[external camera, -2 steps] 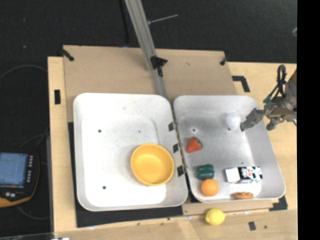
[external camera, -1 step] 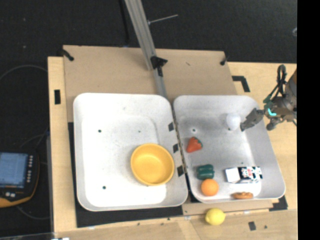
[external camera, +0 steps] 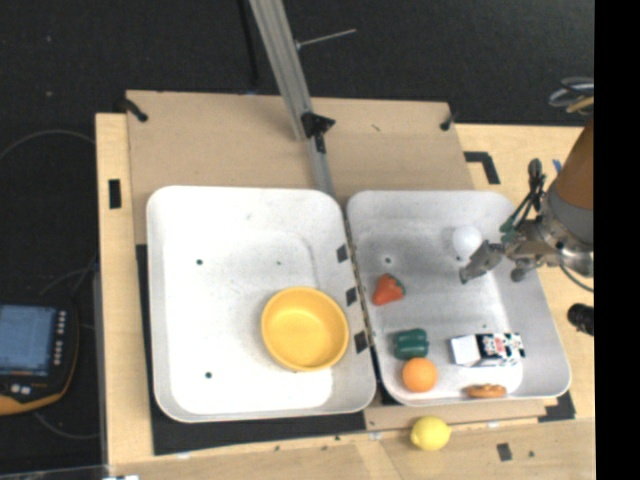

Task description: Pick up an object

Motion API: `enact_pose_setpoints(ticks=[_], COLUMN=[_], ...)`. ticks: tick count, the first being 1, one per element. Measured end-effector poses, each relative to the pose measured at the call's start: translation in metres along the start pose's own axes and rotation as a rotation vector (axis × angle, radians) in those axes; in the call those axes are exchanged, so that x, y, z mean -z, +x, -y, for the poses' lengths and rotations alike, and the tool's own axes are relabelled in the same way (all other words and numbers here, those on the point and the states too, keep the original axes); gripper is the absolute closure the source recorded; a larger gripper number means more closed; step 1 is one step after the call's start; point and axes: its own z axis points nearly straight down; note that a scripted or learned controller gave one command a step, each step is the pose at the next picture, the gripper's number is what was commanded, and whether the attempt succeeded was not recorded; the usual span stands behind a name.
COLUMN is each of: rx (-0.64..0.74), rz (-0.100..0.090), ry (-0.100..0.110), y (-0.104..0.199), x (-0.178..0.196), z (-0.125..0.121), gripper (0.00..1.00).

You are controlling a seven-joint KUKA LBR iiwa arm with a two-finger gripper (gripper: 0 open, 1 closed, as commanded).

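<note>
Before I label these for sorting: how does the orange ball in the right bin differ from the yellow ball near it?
The orange ball lies inside the right bin, near its front edge; the yellow ball lies outside it, on the bench in front. The orange ball is orange and sits beside a green block; the yellow ball is lemon-yellow and lies alone. Both are round, look about the same size, and are apart from the gripper.

The arm has an orange-brown band above the wrist, and below it a grey metal wrist part. Thin dark cables run beside the band. The gripper is grey, with two slim fingers and small green marks near its base.
</note>
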Motion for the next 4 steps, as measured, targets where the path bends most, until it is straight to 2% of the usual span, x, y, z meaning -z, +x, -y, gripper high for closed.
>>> enact_pose_setpoints(ticks=[1,2,3,4], rx=[-0.001,-0.001,-0.004,0.004], rz=[0.000,0.002,0.002,0.000], ry=[0.000,-0.005,-0.010,-0.012], y=[0.000,-0.002,-0.002,0.007], x=[-0.061,-0.100,-0.088,-0.034], z=[-0.006,-0.006,-0.008,-0.006], gripper=[0.00,0.00,1.00,1.00])
